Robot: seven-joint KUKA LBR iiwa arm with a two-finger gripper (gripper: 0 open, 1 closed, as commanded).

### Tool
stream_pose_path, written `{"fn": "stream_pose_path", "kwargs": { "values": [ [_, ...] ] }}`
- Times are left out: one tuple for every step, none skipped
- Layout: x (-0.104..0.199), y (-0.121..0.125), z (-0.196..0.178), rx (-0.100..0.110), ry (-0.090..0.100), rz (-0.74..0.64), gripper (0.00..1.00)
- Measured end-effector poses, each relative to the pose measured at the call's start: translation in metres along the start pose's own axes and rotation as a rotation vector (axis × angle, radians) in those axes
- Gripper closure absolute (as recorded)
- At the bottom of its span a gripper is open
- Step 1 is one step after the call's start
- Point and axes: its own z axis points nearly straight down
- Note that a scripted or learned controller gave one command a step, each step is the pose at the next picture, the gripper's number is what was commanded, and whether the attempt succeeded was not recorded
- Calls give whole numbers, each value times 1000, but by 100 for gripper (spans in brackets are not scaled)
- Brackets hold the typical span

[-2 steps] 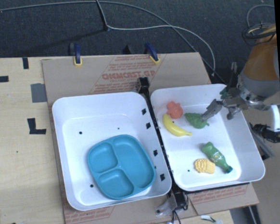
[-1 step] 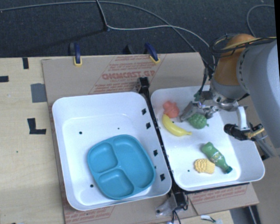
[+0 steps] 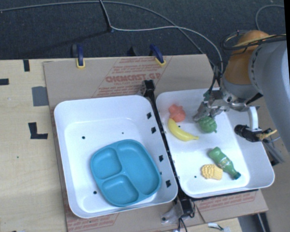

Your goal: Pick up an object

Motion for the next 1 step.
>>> {"fn": "stream_pose_path", "kwargs": {
  "values": [
    [61,26,-176,-11,1,-4,100]
  ]
}}
